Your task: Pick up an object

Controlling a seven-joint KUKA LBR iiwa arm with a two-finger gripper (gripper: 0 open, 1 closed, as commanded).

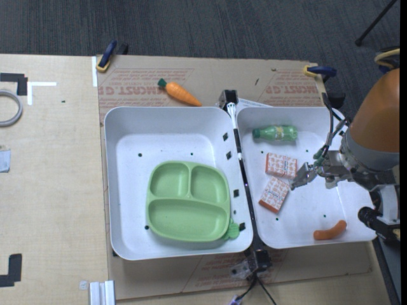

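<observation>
Camera view: cardboard [210, 84] tops a wooden bench [51, 189] on dark carpet [191, 14]; hand [304, 176] grip state unclear.

In the right bin [356, 230] a green bottle [275, 133] lay on its side near the far wall. Just below it sat a red-and-white box [281, 165], flat, and below that a second one like it [274, 194], tilted, the two close together. An orange sausage-shaped piece [330, 231] lay alone near the front right corner, well apart from the boxes.
</observation>
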